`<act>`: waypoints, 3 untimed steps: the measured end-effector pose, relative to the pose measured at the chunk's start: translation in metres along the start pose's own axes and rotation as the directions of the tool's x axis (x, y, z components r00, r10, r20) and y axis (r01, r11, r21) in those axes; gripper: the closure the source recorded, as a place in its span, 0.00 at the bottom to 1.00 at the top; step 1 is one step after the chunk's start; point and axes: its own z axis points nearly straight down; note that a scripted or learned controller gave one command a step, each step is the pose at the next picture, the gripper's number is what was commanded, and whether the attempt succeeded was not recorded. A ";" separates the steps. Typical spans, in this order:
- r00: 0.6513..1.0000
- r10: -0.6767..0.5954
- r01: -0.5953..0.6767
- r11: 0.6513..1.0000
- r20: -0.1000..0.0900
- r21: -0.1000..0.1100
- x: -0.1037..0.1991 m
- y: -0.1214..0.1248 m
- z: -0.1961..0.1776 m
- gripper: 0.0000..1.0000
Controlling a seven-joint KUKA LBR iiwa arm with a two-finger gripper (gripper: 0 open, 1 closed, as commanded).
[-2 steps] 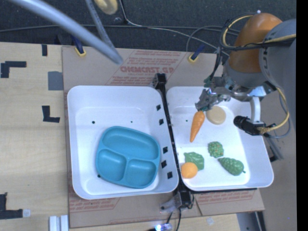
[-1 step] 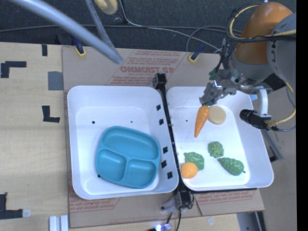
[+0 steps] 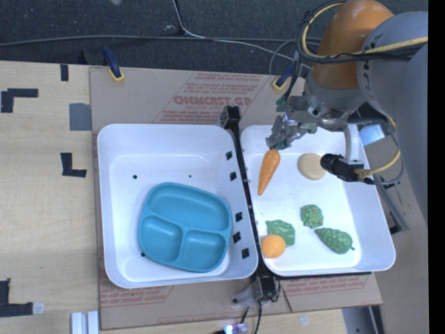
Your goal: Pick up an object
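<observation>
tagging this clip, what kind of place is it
Probably a robotics lab bench: two shallow white plastic bins clamped on cardboard, toy food like an orange plastic carrot, and loose black cables behind.

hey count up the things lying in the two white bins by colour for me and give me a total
Blue: 1, the tray
Orange: 2, the carrot and the orange
Green: 3, at
Cream: 1, at
Total: 7
</observation>
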 end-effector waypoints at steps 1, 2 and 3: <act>1.000 -0.001 0.001 1.000 0.000 0.001 0.047 0.010 0.010 1.00; 1.000 0.000 0.000 1.000 0.001 0.001 0.099 0.013 0.020 1.00; 1.000 -0.001 0.001 1.000 -0.001 -0.001 0.145 0.020 0.008 1.00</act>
